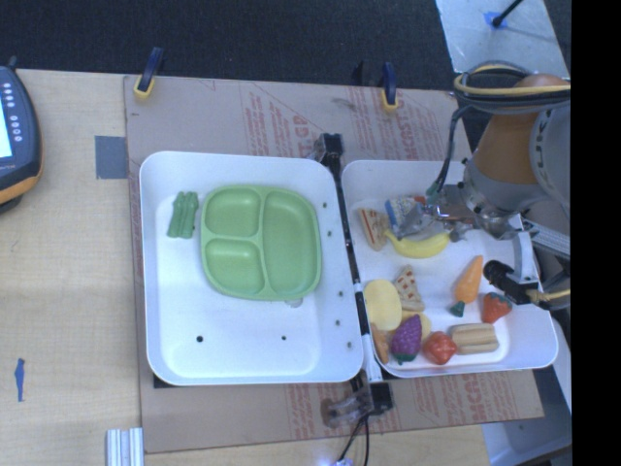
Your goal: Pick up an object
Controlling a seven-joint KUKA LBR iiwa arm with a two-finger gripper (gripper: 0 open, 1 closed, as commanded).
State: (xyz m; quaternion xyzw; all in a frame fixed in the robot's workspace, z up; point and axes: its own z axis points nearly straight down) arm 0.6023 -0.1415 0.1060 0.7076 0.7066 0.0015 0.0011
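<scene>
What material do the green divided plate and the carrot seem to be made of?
The green divided plate looks like moulded plastic with a matte finish: one even colour, soft rounded compartment edges. The carrot in the right bin is probably toy plastic too: flat uniform orange and a simple smooth shape, though it is too small to be sure.

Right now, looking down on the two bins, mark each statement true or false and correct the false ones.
1. The green divided plate lies in the left bin. True.
2. The carrot lies on the green plate. False: it lies in the right bin.
3. The gripper is over the right bin, by the banana. True.
4. The green bean piece lies on the plate. False: it lies beside the plate, on the bin floor.
5. The purple grapes lie in the left bin. False: they lie in the right bin.
</scene>
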